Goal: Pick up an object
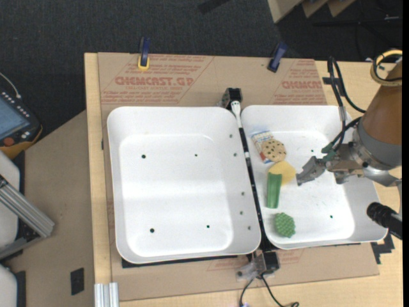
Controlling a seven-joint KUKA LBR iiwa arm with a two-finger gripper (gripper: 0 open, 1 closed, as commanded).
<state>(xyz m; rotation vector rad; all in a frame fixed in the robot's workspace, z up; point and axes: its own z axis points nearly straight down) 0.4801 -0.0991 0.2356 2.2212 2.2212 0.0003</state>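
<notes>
Four objects: all lie in the right bin [358, 232], along its left side.
Nearest object: a green knobbly ball [284, 224], close to the bin's near edge.
Next back: a green bar [273, 190], lying lengthwise just beyond the ball.
Yellow piece [282, 171]: touches the bar's far end, just left of the gripper.
Cookie packet [269, 146]: farthest of the four, just behind the yellow piece, close to the divider between the bins.
Gripper [303, 177]: low over the right bin, tips pointing left toward the yellow piece; nothing shows between them. Whether they are spread or pressed together I cannot tell, since they blur into one dark shape.
Arm [383, 130]: reaches in from the right, its orange band above the grey wrist.
Left bin [128, 190]: beside the right one, white with small dark dots on its floor.
Bench [192, 75]: a brown board with red lettering and two blue clamps at its far edge.
</notes>
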